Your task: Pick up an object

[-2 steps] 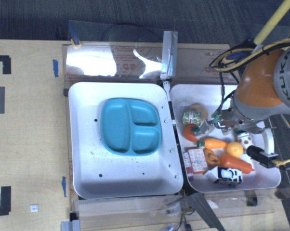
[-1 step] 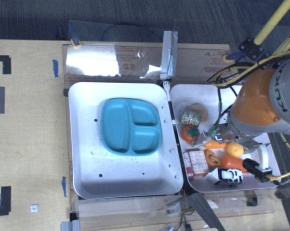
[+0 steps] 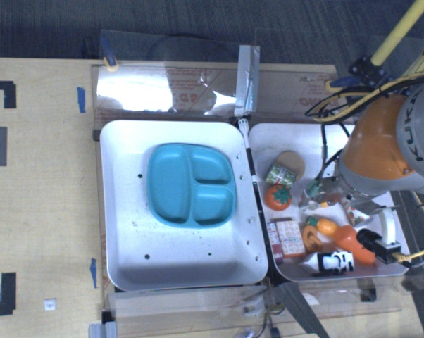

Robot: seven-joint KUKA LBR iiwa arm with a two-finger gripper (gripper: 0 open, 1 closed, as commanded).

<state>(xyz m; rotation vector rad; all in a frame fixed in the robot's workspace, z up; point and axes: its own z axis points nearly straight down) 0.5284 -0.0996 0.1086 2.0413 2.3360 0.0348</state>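
Here, several small objects are seen heaped in the right bin [image 3: 268,134] at the frame's lower right: a tomato [image 3: 278,198], a green-labelled can [image 3: 284,170], a red-and-white carton [image 3: 286,236], orange toys [image 3: 323,232] and a black-and-white bottle [image 3: 334,262]. The tool [image 3: 329,196] is lowered just right of the tomato; its state cannot be told. A blue divided tray [image 3: 191,184] is centred in the left bin [image 3: 120,224].

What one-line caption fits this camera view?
KUKA arm reaching over the cluttered right bin, beside the left bin holding a blue divided plate.
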